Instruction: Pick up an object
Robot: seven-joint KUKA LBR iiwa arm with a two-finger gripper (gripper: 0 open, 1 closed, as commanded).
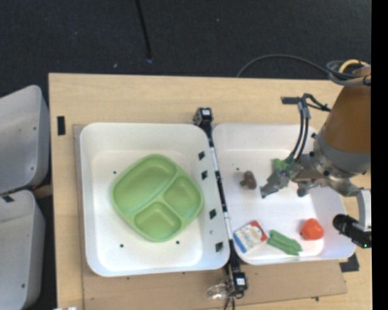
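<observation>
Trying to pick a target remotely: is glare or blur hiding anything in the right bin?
Camera view: even lighting, no harsh glare on the right bin; soft overall, so the small brown object lacks detail; gripper slightly blurred; orange-red object and green plate read clearly.

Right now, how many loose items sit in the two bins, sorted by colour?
Green: 2, divided plate, long green piece
Red-orange: 1, round item
Brown: 1, small lump
White and blue: 1, packet
Total: 5
</observation>
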